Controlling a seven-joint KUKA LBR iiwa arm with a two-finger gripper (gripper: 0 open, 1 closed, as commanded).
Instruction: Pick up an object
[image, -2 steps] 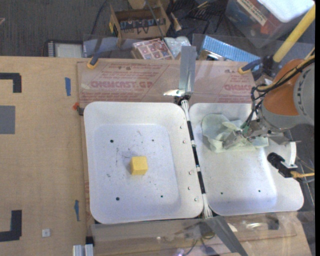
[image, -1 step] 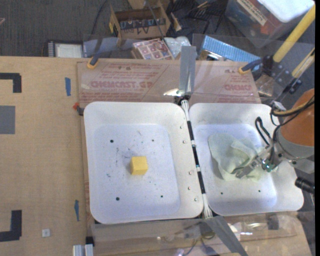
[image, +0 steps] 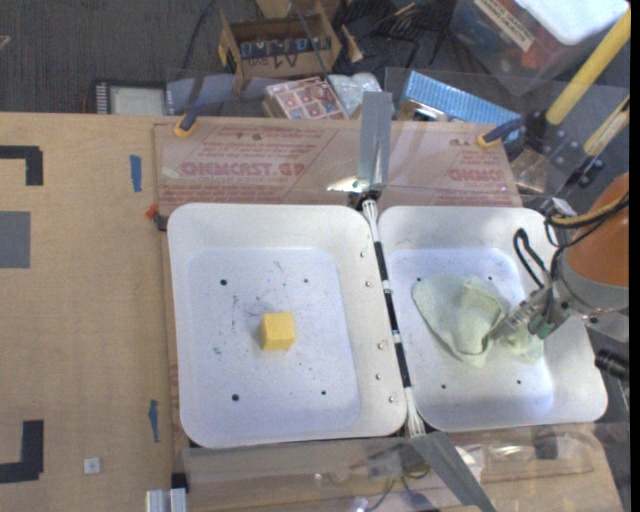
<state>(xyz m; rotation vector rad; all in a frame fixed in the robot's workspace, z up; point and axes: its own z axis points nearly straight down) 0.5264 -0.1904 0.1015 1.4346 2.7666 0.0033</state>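
Two shallow white bins sit side by side: the left bin (image: 200, 250) and the right bin (image: 440, 235). In the right bin lies a crumpled pale green cloth (image: 458, 312), and the gripper (image: 522, 322) is down at its right edge, touching it; I cannot tell its finger state. A small yellow cube (image: 279, 331) rests mid-floor in the left bin.

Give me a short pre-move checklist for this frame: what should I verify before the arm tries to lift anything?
1. Hand sits low in the right white bin, at the pale green crumpled cloth: ok.
2. Cloth between the hand's fingers: cannot tell.
3. Cloth lies wholly inside the right bin: ok.
4. Small yellow cube rests alone mid-floor in the left white bin, apart from the walls: ok.
5. Black cable near the wrist hangs above the bin's rim: cannot tell if it snags.
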